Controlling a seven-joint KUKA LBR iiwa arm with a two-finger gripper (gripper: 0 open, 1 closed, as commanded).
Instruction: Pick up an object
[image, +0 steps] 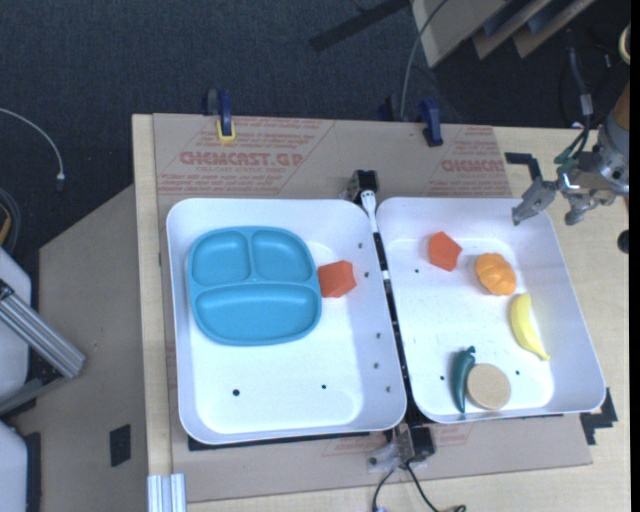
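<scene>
the gripper (555, 197) is hanging over the far right corner of the right bin (570, 300), at the bin's rim, with its two fingers spread apart and nothing showing between them. one fingertip (522, 212) is pointing down toward the bin's back edge; the other is harder to make out against the bench, so its exact reach is uncertain.

inside the right bin, five things are lying well apart from the gripper. an orange-red block (444, 250) is sitting near the back, left of centre. just right of it an orange rounded piece (495, 273), possibly a toy fruit, is resting close by but not touching. a yellow banana (527, 326) is lying along the right side, below the orange piece. toward the front, a dark teal curved object (462, 377) is leaning against a tan round disc (489, 386), the two touching.

the left bin (280, 400) is holding a blue divided plate (255, 283) with three compartments, and a second orange-red block (337, 279) is sitting just beside the plate's right edge. a black hinge strip (380, 270) is running between the two bins. nothing is lying directly under the gripper, and no object is blocking the way to the pieces in the right bin.
</scene>
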